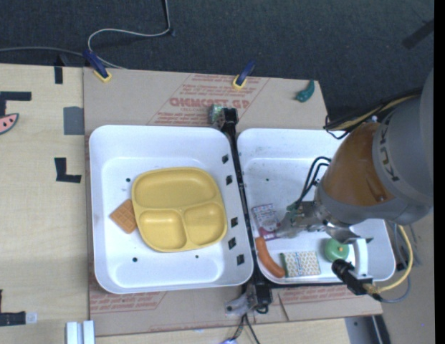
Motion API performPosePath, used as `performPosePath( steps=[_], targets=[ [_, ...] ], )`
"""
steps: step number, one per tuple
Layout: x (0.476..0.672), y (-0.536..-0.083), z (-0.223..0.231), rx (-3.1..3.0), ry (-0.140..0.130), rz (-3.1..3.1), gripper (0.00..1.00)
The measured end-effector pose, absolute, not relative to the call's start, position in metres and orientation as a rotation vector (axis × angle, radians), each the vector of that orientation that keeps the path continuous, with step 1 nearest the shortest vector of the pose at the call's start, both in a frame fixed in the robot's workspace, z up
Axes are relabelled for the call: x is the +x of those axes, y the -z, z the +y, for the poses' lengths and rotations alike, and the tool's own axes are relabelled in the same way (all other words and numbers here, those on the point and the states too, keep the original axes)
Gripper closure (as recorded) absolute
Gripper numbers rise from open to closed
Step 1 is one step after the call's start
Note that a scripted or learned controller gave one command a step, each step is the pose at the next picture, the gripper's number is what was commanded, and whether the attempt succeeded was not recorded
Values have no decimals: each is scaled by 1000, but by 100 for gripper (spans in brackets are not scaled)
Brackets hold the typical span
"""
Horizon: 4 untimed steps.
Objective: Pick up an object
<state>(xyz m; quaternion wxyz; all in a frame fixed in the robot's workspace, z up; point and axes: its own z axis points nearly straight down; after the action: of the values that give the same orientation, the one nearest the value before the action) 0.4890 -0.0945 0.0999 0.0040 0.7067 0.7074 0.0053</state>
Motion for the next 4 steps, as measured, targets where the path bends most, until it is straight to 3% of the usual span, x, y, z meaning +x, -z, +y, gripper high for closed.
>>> performPosePath(
  steps=[1,2,3,4],
  targets=[
    [489,-109,-94,2215,-16,2218,100],
    [489,-109,-94,2215,-16,2219,0],
    [487,-89,-92,2217,-13,2222,0],
    [489,-100,-92,2215,-18,2221,100]
  ],
)
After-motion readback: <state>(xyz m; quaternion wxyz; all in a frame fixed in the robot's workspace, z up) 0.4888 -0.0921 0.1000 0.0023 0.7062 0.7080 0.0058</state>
